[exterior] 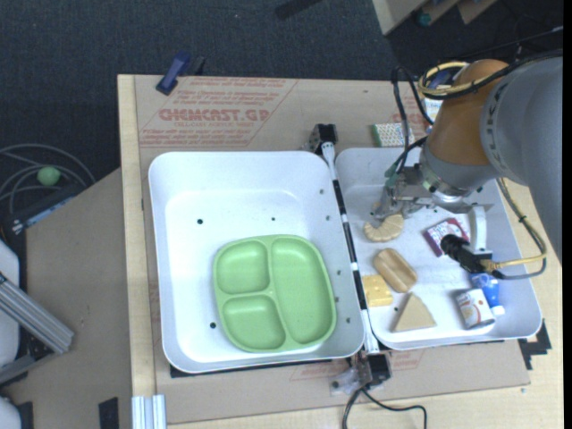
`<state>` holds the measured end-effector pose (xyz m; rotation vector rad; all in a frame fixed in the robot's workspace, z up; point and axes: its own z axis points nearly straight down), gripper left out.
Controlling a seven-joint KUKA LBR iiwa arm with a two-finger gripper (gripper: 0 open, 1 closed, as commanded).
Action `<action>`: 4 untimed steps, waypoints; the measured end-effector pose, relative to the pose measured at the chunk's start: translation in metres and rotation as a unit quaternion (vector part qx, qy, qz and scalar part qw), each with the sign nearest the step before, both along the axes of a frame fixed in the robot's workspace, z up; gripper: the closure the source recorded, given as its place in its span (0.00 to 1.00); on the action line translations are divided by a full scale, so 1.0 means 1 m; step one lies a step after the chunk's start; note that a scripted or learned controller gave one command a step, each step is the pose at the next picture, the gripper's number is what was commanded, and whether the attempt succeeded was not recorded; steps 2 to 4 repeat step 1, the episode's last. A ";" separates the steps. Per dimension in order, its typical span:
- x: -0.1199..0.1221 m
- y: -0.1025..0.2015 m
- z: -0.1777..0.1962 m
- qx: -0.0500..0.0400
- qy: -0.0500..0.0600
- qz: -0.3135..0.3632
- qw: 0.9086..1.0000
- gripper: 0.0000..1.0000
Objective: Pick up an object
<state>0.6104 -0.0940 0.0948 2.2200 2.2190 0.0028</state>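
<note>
Two white bins (179,239), one green tray (273,291)

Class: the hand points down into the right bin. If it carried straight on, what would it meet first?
Probably the pale round cookie-like piece just below the hand; depth is hard to judge from this view.

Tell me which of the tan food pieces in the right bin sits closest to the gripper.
The round, scalloped cookie-like piece, right below the gripper. The oval bread-like piece, yellow cheese block and tan wedge lie farther toward the bin's near edge.
</note>
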 end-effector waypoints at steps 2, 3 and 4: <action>-0.052 0.054 0.090 0.001 0.002 0.001 1.000 1.00; -0.052 0.054 0.090 0.001 0.002 0.001 1.000 1.00; -0.052 0.054 0.090 0.001 0.002 0.001 1.000 1.00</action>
